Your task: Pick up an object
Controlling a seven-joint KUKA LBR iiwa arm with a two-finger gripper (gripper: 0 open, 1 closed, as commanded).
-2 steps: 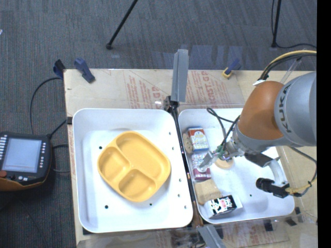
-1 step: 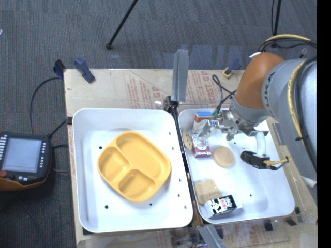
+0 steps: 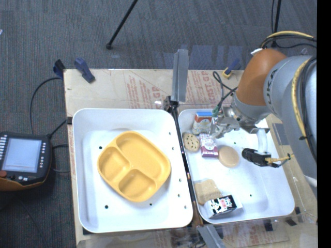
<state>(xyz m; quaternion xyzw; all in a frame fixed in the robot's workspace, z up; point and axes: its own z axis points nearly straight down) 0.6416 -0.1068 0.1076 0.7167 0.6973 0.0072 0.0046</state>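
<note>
Gripper is positioned low over crowded right bin; finger state cannot be told. Neighbouring carton and packet risk being knocked.

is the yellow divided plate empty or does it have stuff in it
Empty: the yellow divided plate in the left bin shows three bare compartments.

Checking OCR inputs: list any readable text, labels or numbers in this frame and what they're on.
Nothing reads with certainty.
Cardboard: red print, upside down, too blurred.
Maroon packet: label too small.
Small box: print too small.
Black-and-white carton: pattern, no legible words.
Pendant: screen unreadable.
</note>
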